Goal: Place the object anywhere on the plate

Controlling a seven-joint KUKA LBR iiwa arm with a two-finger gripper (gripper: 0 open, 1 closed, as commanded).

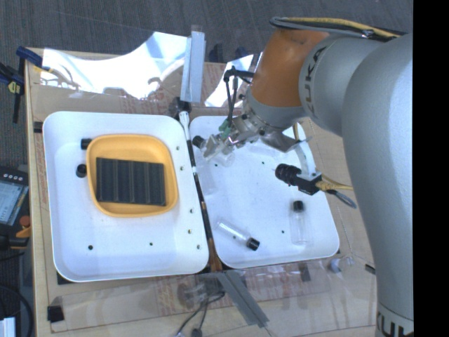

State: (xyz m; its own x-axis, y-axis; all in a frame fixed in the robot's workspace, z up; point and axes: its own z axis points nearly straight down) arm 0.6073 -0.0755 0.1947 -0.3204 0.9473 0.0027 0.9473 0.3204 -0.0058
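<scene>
Left bin (63, 244): yellow plate (105, 153) sitting in it, dark ribbed insert (132, 181) on plate centre. Right bin (231, 188): two clear vials lying near front edge, vial (237, 234) with black cap front centre, second vial (299, 223) toward right side, well apart from plate. Gripper (219, 142) low over back left corner of right bin, beside divider; cannot tell pincer state. Grey arm (365, 118) with orange band (284, 69) reaching in from right
</scene>
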